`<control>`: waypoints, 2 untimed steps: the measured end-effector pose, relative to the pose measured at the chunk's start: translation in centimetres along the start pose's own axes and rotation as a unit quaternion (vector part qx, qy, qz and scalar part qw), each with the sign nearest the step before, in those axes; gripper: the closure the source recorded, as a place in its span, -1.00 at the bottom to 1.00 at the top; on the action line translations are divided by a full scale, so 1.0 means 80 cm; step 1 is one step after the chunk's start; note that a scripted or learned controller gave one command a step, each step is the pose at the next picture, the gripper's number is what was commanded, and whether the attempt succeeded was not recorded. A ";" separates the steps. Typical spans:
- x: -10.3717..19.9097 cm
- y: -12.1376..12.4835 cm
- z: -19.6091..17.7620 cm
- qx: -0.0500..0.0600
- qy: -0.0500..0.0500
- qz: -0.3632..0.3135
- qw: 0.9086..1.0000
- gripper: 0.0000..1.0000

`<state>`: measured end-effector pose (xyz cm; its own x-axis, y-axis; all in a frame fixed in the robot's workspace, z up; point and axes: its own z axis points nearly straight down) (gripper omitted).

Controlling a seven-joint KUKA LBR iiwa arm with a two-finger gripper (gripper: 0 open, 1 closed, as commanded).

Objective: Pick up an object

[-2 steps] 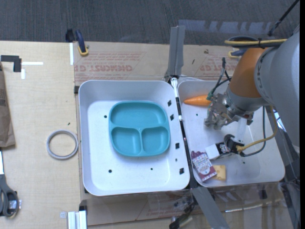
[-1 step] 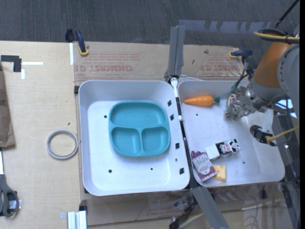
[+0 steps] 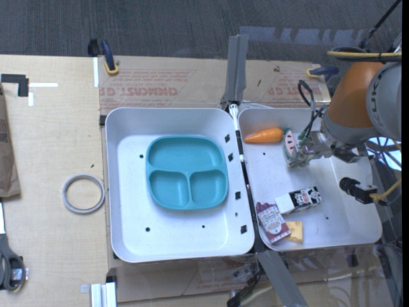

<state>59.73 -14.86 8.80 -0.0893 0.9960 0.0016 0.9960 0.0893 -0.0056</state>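
- Two white bins side by side on the bench [image 3: 51, 146]: left bin [image 3: 124, 235], right bin [image 3: 342, 226].
- In the left bin, one teal tray [image 3: 187, 172] with three compartments, lying flat near the middle.
- In the right bin, four loose things: one carrot [image 3: 264, 135], one black-and-white carton [image 3: 301, 199], one dark red packet [image 3: 271, 221], one yellow block [image 3: 294, 231].
- Carrot near the bin's far left corner, long axis running left to right, thick end to the right, tip toward the divider between the bins.
- Carton near the bin's middle, lying on its side, long axis left to right with a slight tilt.
- Packet and block close together at the near edge, block just right of the packet.
- One claw [image 3: 298, 152] low in the right bin, just right of the carrot, against a small pink and green thing [image 3: 289, 142]; cannot tell whether open or closed.
- One grey ring [image 3: 83, 193] on the bench, left of the bins.
- One pair of scissors [image 3: 11, 270] at the near left edge.
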 end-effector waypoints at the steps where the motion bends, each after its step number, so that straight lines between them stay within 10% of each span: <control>1: 0.015 0.002 -0.125 0.000 -0.001 -0.011 1.000 1.00; 2: 0.014 0.001 -0.125 0.000 -0.001 -0.010 1.000 -1.00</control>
<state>59.80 -13.73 18.76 -0.1096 0.9940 0.0004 0.9940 0.1096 -0.0050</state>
